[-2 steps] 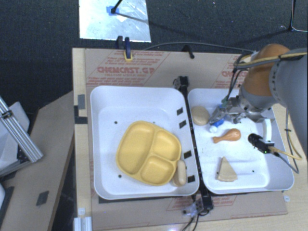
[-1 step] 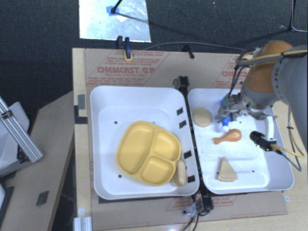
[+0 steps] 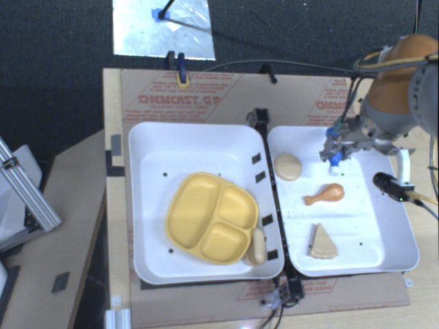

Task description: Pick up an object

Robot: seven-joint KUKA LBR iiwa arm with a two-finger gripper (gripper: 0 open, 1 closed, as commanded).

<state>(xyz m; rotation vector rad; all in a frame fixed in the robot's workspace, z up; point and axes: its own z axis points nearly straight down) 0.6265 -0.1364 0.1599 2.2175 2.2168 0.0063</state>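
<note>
Left of centre: a white left bin (image 3: 147,184) on the tabletop (image 3: 82,177), holding a yellow divided tray (image 3: 211,216) with a pale oblong roll (image 3: 257,245) touching its lower right edge. Right of centre: a right bin (image 3: 391,252) with a round bun (image 3: 288,166) at upper left, a drumstick toy (image 3: 324,195) mid-bin, a wedge slice (image 3: 321,242) below. At upper right, gripper (image 3: 334,154) poised over the bin's top, fingers' spread impossible to tell, nothing seen between them

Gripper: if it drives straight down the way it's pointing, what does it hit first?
Probably bare floor of the right bin. The gripper hangs beside the round bun and above the drumstick, though depth is unclear.
</note>
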